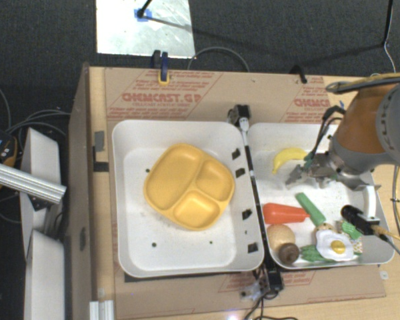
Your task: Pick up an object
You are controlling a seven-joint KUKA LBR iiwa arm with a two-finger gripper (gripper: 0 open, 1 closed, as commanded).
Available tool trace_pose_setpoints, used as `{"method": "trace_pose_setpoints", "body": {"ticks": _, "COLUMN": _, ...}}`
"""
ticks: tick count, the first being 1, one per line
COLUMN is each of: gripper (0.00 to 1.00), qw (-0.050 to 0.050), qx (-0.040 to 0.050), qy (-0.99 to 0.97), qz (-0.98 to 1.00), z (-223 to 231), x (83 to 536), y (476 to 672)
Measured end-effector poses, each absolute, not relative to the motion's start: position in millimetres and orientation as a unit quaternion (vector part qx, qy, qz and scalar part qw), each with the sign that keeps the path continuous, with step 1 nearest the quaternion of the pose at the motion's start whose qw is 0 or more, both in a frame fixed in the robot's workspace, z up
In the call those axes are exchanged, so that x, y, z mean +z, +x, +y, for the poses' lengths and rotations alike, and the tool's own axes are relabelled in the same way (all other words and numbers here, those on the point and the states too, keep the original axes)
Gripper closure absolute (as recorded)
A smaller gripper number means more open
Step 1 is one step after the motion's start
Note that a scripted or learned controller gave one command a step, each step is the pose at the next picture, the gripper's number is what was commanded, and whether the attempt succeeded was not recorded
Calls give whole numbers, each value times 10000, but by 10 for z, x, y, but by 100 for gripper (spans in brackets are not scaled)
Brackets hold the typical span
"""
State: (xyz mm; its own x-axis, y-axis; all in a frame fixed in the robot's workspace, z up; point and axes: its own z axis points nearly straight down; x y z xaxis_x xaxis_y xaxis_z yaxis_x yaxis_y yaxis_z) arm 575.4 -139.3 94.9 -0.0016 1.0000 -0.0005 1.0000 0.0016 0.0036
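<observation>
The banana (290, 157) lies near the far wall of the right bin (273, 136), just beside the gripper (305, 173), which hangs over the bin floor on the banana's near side with its fingers spread and nothing between them. Nearer than the banana lie a green stick (311, 208) and an orange carrot (285, 213), then a brown potato (283, 239) and a fried egg (336, 245) by the front wall. Left of the banana, across the divider, a yellow sectioned plate (189, 186) sits in the left bin (130, 199)
</observation>
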Motion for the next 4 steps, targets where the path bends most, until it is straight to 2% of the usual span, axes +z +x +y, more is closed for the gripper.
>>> {"method": "trace_pose_setpoints", "body": {"ticks": 1, "gripper": 0, "qw": -20, "qx": -9, "qy": 7073, "qz": 7069, "z": -1284, "x": 832, "y": 5165}}
{"method": "trace_pose_setpoints", "body": {"ticks": 2, "gripper": 0, "qw": 92, "qx": 41, "qy": 7047, "qz": 7094, "z": -1712, "x": 1475, "y": 6376}}
{"method": "trace_pose_setpoints", "body": {"ticks": 3, "gripper": 0, "qw": -35, "qx": -14, "qy": 7070, "qz": 7072, "z": -1451, "x": 814, "y": 5494}}
{"method": "trace_pose_setpoints", "body": {"ticks": 4, "gripper": 100, "qw": 15, "qx": 11, "qy": 7066, "qz": 7076, "z": -1466, "x": 953, "y": 5542}}
